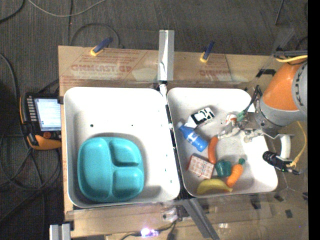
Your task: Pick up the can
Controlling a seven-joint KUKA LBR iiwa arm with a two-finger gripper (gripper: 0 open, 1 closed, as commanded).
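My hand: my grey metal hand [231,125] hangs over the right bin, near its back right part. I cannot tell if it is open or closed.
Can: the small black can with a white label [202,116] lies on its side in the right white plastic bin [260,181], near the back wall, left of my hand and apart from it.
Near the can: a blue plastic bottle with a white cap [193,137] lies just in front of it, close to the bin's left edge.
Middle: a thin orange carrot toy [213,150] lies there.
Front edge: a yellow banana toy [214,186], a red patterned box [201,166] and a carrot with a green top [236,171] crowd together.
Open room: bare floor at the right bin's front right corner.
Left bin: the left white plastic bin [100,101] holds a teal tray with three parts [111,169] at the front.
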